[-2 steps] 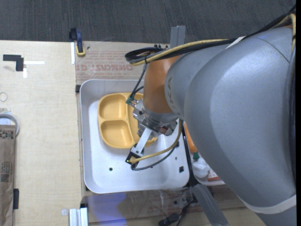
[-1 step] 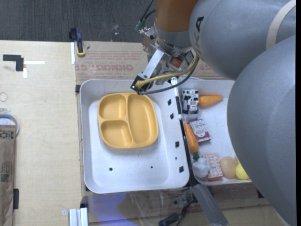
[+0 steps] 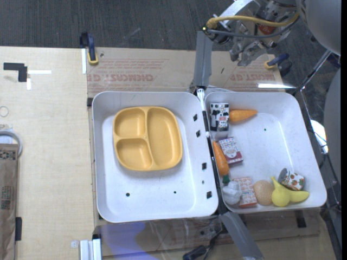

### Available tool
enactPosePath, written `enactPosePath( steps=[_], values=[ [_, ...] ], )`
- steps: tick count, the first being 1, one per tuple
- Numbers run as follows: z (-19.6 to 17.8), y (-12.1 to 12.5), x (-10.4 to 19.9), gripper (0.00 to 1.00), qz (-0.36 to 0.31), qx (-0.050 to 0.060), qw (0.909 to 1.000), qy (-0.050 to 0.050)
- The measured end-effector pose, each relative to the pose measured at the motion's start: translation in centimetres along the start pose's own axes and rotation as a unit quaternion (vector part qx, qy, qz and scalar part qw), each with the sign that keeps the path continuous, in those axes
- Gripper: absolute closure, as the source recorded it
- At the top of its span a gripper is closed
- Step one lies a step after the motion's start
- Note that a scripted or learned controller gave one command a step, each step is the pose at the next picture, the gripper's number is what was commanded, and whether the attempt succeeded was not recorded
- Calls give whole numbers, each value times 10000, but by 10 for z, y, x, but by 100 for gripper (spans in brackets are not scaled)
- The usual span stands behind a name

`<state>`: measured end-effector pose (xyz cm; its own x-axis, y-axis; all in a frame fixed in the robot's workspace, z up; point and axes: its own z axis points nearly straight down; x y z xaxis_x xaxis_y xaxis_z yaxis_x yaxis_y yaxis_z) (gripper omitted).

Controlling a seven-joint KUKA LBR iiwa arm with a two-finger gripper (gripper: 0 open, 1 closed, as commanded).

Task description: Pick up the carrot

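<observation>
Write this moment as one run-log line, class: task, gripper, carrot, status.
task: pick up carrot | gripper: above right bin's far edge | carrot: in right bin, beside cow-print carton | status: not grasped

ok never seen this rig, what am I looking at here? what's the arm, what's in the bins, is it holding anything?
One camera looks down at a slant on two white bins. The grey arm reaches in from the right; its gripper hangs above the bench behind the bins, apart from every item.

The left bin holds a yellow divided plate. The right bin holds two carrots, one near the far wall beside a small black-and-white carton, another along the left wall, plus small packets and yellow toy fruit. Nothing is between the jaws.
</observation>
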<state>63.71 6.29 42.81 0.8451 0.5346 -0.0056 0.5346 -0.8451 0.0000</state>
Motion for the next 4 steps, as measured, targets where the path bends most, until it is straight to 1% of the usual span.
enactPosePath(
  steps=[1, 2, 3, 4],
  values=[
    [170, -64, 22, 100, -1545, 10, 9880, -7],
    [110, -148, 75, 100, -520, 0, 9986, 6],
    [-11, -60, 40, 100, 455, -3, 9990, 4],
    [-11, -60, 40, 0, 452, -1, 9990, -2]
  ],
)
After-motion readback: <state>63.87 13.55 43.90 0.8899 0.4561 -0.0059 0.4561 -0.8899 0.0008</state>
